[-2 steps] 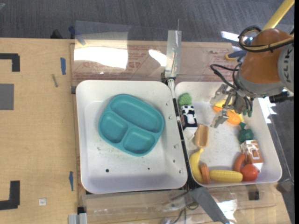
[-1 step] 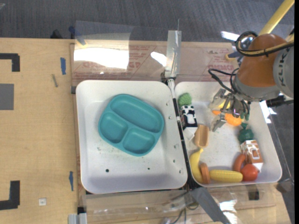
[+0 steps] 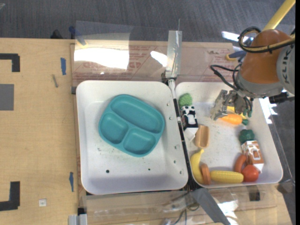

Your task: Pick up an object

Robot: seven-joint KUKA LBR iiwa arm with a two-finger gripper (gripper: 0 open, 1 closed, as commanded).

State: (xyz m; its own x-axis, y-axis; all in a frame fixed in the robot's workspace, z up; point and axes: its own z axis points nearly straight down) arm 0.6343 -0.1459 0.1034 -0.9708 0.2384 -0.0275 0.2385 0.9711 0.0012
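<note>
Two white bins sit side by side on the table (image 3: 37,125). Left bin (image 3: 89,172) carries a teal divided plate (image 3: 131,124). Right bin (image 3: 274,168) holds toy foods; the tool (image 3: 231,108) hangs low at its far side, fingers around a toy carrot (image 3: 233,119), though a firm grip is unclear.

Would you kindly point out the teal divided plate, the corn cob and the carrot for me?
teal divided plate (image 3: 131,125): camera view, on its central ridge.
corn cob (image 3: 226,176): camera view, middle of the yellow cob.
carrot (image 3: 232,119): camera view, on its orange body.
</note>
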